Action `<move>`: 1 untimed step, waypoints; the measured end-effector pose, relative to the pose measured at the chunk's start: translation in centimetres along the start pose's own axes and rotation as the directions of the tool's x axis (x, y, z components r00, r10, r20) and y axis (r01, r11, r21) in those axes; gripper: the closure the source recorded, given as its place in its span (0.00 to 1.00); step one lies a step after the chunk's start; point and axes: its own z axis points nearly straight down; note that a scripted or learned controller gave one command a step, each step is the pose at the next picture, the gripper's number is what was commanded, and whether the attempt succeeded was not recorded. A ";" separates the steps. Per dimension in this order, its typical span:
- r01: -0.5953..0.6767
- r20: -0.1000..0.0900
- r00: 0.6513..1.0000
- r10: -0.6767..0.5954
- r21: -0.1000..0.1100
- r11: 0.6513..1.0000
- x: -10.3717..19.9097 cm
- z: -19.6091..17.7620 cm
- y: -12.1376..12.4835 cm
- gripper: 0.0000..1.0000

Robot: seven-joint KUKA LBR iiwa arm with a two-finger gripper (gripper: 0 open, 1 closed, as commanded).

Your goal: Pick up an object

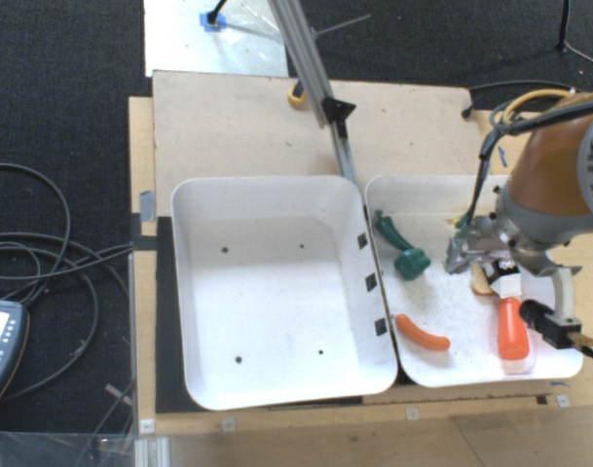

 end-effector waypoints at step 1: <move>0.001 0.001 1.000 -0.001 -0.003 1.000 0.4 -6.3 0.0 1.00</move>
